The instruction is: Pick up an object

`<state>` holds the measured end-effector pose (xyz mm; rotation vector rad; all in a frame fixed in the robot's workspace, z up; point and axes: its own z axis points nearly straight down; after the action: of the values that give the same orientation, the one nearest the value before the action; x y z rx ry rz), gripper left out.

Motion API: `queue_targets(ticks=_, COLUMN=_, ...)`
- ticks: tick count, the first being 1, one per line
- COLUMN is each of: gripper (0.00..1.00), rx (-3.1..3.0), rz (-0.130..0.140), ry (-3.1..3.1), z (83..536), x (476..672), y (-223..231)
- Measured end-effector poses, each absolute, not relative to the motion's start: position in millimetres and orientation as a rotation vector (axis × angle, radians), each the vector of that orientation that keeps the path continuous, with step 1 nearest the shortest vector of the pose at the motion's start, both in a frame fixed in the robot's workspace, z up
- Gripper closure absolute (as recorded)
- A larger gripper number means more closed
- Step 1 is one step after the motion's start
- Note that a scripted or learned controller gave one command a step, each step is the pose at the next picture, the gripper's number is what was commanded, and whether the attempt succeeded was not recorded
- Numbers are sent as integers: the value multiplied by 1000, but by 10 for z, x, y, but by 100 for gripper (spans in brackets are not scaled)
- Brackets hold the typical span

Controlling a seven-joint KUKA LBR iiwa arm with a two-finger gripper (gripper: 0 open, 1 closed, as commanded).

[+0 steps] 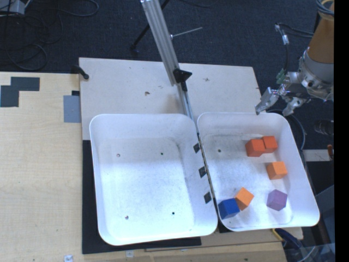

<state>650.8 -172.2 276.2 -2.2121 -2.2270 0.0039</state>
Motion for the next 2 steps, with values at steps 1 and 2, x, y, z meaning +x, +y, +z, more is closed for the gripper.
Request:
queue_targets(ticks=1, gripper=0, rx=-2226, rz=-5, ry=-2228, z=1239, x=6593, y=-2059)
queue_targets(ticks=2, gripper=0, rx=-2243, rz=-19, ry=-2243, z=1123, x=6185, y=-1923)
